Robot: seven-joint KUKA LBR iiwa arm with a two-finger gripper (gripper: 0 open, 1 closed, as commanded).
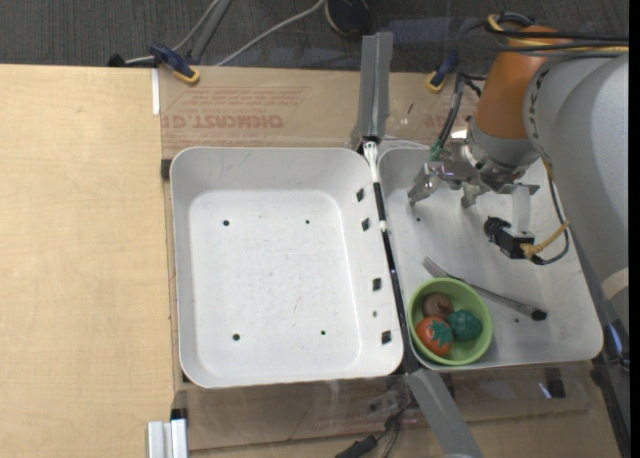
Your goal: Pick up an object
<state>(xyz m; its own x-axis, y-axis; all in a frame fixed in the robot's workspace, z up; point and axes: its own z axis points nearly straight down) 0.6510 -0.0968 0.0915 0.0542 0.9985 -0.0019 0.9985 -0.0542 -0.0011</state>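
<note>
A green bowl [452,320] sits in the near left corner of the right bin [560,346]. It holds a red-orange piece, a teal piece and a brown piece. A thin grey rod [487,290] with a dark tip lies on the bin floor just behind the bowl. My gripper [440,195] hangs over the far left part of the right bin, well behind the bowl. Its fingers [414,195] are spread apart with nothing between them.
The left bin [185,246] lies beside the right one, split off by a grey bar [375,96]. Cardboard [250,111] lies behind the bins, with clamps at its far edge. The arm's grey body [590,146] covers the right bin's far right side.
</note>
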